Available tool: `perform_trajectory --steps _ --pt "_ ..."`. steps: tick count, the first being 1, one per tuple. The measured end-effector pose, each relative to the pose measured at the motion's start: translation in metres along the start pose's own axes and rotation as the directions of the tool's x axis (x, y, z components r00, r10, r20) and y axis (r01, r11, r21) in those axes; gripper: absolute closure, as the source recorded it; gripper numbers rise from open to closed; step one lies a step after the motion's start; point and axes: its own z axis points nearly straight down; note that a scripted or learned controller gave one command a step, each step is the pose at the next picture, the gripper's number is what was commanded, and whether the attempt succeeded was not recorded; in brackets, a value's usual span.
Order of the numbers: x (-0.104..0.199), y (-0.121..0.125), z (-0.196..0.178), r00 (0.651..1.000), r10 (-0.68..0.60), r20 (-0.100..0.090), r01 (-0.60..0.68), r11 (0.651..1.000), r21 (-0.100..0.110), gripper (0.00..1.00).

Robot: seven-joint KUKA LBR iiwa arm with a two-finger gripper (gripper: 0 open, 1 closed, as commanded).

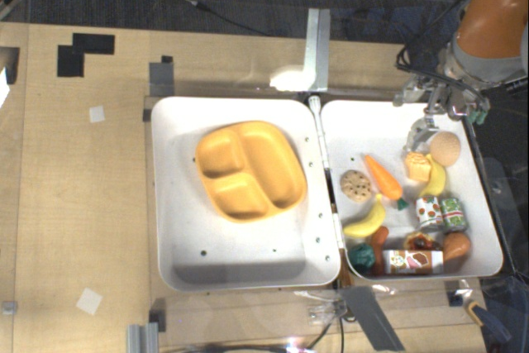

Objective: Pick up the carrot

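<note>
Pale wood makes up the surface (83,202), carrying two white bins: the left bin (178,178) with one yellow divided plate (248,169), the right bin (347,124) with the toy food. One carrot (382,176) lies slantwise near that bin's middle, its green end toward 5 o'clock. Close around it sit one cookie (356,185) at 8 o'clock, one banana (369,221) touching its tip at 6, and a yellow piece (420,168) at 3, with one egg (445,150) beyond. Along the near edge are two small cans (440,212) and one flat carton (412,261), among several pieces too jumbled to count. The end effector (423,131) hangs at the carrot's 2 o'clock, over the yellow piece; whether it is apart or together, I cannot tell. Likely trouble: a descent from there would catch the yellow piece or egg instead, and the tapered, slanted carrot could roll or slip unless the grip runs across it.
</note>
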Motion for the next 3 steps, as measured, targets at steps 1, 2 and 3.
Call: perform_trajectory --steps 1,2,3 --pt "0.040 0.042 0.098 0.998 -0.059 0.002 0.059 0.998 0.000 0.00" --pt "0.037 0.043 0.085 0.998 -0.064 0.013 0.064 0.998 0.001 1.00" --pt "0.126 0.062 0.009 0.968 -0.252 0.002 0.252 0.968 0.000 1.00"
